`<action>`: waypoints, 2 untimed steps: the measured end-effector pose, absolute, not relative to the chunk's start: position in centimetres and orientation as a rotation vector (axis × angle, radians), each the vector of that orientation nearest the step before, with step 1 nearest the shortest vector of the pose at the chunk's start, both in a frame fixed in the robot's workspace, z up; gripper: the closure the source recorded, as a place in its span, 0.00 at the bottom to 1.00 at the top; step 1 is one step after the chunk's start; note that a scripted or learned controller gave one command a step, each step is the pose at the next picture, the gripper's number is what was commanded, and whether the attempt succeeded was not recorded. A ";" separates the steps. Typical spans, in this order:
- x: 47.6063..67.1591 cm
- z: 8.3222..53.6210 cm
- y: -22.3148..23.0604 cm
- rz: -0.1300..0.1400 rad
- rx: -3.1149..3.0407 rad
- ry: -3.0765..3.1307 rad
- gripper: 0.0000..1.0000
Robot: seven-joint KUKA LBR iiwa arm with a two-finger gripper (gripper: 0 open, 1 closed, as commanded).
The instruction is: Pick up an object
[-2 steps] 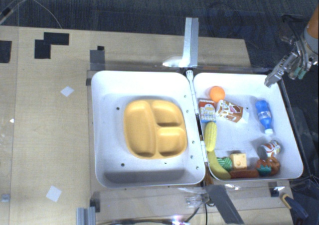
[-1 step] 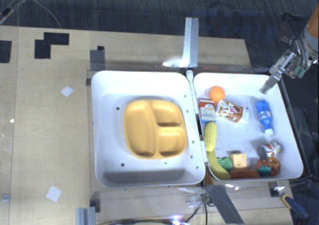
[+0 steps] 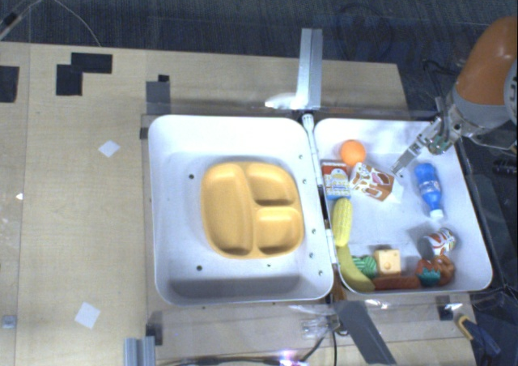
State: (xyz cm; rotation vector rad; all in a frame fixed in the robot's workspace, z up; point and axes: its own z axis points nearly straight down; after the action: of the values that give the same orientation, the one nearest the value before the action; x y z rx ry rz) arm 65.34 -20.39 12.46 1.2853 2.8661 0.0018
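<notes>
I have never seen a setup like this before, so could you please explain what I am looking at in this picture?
This is one photo from a camera fixed above a wooden bench, looking down at a slant. Two shallow white bins sit side by side. The left bin holds a yellow divided tray. The right bin holds small toy groceries: an orange ball, a blue bottle, a corn cob, a banana, a small carton and a few others. The grey and orange shape at the upper right is a robot arm. Its gripper, a two-finger pincer, reaches down into the right bin near the carton. I see nothing held between its fingers.
</notes>
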 end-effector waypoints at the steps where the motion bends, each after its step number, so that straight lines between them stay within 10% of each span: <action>1: 64.8 9.9 -11.0 0.002 1.539 2.712 0.00; 2: 65.0 11.1 -10.7 0.012 1.527 2.713 1.00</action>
State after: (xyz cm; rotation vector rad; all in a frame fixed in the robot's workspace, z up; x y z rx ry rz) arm 65.04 -10.66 11.09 1.5266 2.7135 0.0118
